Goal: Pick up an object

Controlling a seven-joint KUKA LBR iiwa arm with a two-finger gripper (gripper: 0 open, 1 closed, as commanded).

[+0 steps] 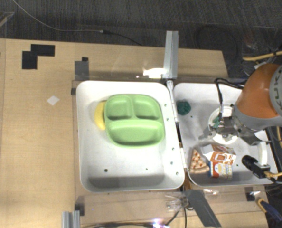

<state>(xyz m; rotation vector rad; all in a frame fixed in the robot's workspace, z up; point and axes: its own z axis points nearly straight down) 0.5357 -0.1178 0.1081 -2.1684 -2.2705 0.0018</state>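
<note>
bench (32,141): wood top that carries both bins; the green tray (133,119) is the landmark for everything below.
left bin (126,175): the one the green tray lies in, toward its far half.
right bin (198,91): directly right of the green tray, across the shared wall. All the likely picks are in here.
arm (257,99): comes in from the right, well clear of the green tray, and its orange band covers the right bin's far right part.
gripper (222,129): hangs low over the right bin, right of the green tray at about the same height. Honestly can't tell if the claw is apart or together, since the wrist blocks it.
carton (221,165): orange and white, right of and nearer the camera than the green tray. Probably the easiest target.
pizza slice (197,160): between the carton and the green tray's side, touching the carton.
teal lump (183,108): just right of the green tray, past the wall.
yellow thing (99,115): pokes out from under the green tray's left edge, mostly hidden.
doing it well: the robot should probably centre on one item and come straight down, since the carton and slice crowd each other.
hard to see: something pale under the gripper, can't make out what.
</note>
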